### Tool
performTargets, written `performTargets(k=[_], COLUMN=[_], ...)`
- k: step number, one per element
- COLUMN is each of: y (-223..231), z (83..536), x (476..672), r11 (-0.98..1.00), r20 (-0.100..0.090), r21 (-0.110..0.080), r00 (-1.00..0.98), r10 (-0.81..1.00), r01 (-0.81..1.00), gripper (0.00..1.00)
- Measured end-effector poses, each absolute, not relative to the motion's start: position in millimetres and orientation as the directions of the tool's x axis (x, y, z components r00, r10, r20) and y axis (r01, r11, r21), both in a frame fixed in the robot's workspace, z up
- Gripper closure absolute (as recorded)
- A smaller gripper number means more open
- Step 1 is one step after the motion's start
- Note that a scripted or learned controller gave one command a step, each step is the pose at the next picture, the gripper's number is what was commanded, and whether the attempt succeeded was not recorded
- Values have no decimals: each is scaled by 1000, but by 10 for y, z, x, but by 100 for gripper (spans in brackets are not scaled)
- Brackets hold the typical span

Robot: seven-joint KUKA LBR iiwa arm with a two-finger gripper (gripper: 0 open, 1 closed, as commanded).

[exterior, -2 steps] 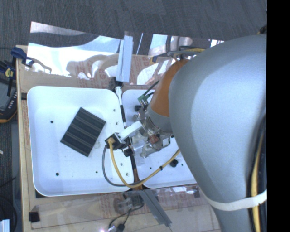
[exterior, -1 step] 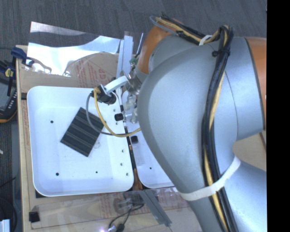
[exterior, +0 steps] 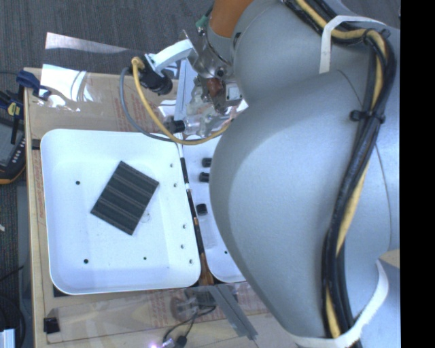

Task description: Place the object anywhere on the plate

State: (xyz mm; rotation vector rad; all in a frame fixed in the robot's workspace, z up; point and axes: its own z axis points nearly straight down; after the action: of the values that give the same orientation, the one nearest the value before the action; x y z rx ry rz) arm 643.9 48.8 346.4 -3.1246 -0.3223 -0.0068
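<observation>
Apparently the task is hardly begun: the dark grey ribbed rectangular slab [exterior: 125, 198] lies flat in the left shallow white bin [exterior: 61, 265], a little toward nine o'clock of its middle, turned slantwise. No plate can be identified. The gripper [exterior: 204, 109] hangs at twelve o'clock over the bins' border; whether its jaws are open cannot be told.

Bulky smooth grey arm [exterior: 306, 190] showing an orange band [exterior: 228, 15] near the wrist; black and yellow cables [exterior: 353, 183] running along it, white straps [exterior: 333, 41] holding them.
</observation>
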Motion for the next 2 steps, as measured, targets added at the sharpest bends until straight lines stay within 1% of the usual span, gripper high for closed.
performTargets(k=[1,2], y=[482,1397], z=[3458,2355], x=[6438,5759], r11=[-979,-975], r20=[4,-6], r21=[2,0], r00=[979,975], r10=[203,224], r01=[203,224], gripper=[0,0])
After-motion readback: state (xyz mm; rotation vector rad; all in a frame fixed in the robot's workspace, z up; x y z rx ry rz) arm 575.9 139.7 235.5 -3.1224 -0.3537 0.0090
